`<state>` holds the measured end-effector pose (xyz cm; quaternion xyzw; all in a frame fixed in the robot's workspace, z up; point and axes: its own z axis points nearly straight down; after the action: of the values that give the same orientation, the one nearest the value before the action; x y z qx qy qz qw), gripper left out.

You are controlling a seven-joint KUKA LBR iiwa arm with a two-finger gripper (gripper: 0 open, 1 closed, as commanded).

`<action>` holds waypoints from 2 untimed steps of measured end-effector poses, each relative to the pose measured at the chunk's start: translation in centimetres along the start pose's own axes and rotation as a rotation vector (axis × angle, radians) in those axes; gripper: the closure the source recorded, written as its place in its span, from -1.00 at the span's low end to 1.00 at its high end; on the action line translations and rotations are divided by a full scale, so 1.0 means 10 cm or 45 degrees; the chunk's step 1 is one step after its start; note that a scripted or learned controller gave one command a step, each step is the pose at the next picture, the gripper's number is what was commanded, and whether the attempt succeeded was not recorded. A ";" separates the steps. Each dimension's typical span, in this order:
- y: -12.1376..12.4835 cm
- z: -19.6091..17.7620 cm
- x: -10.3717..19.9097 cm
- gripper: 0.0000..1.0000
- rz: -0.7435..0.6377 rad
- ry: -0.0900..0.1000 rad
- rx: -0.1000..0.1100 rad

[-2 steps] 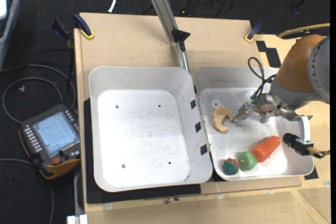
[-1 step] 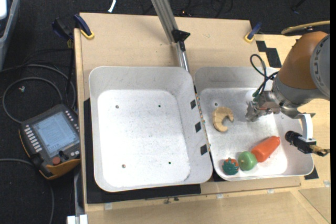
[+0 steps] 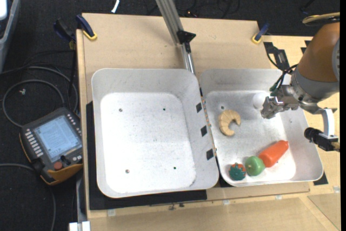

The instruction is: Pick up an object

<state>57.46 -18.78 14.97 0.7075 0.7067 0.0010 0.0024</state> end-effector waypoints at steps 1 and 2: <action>0.06 -0.46 0.06 1.00 -0.006 0.000 -0.002; 0.04 -1.02 -0.04 1.00 -0.005 -0.002 -0.004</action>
<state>57.79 -19.11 25.17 0.7062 0.7080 0.0014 0.0039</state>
